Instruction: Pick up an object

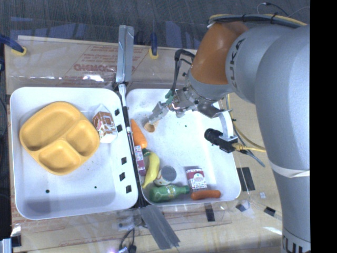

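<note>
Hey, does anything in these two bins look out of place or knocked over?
The green bottle lies on its side in the right bin, crowded with the banana against the bottom-left corner. Nothing looks spilled or broken.

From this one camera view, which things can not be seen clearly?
- Gripper: small and blurred in the camera view; open or shut, I cannot tell.
- Cone by the fingertips: touching or apart is unclear.
- Green bottle: its top is hidden by the banana and a grey can.
- Carton print: too small to read.
- Right bin: its upper right part is covered by the arm.
</note>
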Tool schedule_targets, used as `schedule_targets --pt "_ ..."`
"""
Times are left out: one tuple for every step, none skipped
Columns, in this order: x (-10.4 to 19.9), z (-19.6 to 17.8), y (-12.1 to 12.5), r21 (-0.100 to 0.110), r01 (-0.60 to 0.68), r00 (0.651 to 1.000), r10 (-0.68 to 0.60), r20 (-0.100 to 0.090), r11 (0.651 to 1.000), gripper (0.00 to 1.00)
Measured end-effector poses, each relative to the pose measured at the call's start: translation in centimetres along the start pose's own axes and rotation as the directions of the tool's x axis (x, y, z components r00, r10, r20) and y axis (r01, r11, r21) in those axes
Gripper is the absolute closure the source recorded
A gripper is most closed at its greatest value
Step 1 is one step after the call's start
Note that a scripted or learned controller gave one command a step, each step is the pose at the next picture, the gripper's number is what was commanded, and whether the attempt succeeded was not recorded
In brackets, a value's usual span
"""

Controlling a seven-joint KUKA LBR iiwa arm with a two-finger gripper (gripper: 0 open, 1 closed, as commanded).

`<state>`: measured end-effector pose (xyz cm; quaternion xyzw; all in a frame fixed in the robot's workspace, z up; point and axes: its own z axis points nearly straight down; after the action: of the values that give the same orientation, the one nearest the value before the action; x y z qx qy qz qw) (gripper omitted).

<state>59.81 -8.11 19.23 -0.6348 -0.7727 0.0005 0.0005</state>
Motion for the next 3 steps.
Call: schedule_targets --pt "-3.6 10.1 1.1 0.002 -0.001 1.000 0.001 0.000 1.000 0.00" --pt "-3.6 10.0 5.3 -0.001 -0.310 0.951 0.310 -0.001 0.951 0.00" --pt "-3.4 9.2 5.1 0.011 -0.304 0.953 0.304 0.000 0.953 1.00"
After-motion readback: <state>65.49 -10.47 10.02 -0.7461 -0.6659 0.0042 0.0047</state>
